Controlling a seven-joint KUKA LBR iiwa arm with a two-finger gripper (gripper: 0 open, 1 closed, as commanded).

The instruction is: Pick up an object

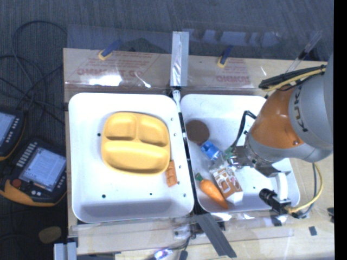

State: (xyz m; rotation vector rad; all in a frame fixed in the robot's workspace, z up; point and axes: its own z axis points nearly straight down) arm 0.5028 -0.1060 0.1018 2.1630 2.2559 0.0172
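Two shallow white bins sit side by side, and the grey arm with its orange band hangs low over the right bin (282, 104), so the step in hand looks like the approach to a grasp. Its gripper (234, 158) is down among the clutter; whether it is wide or narrow I cannot tell. Just beside it lie a small blue-capped clear plastic bottle (211, 151) and a white-and-brown printed carton (227, 183), with an orange toy carrot (212, 192) near and a round brown disc (197, 130) further off. Next, it likely needs to close on one item and lift.
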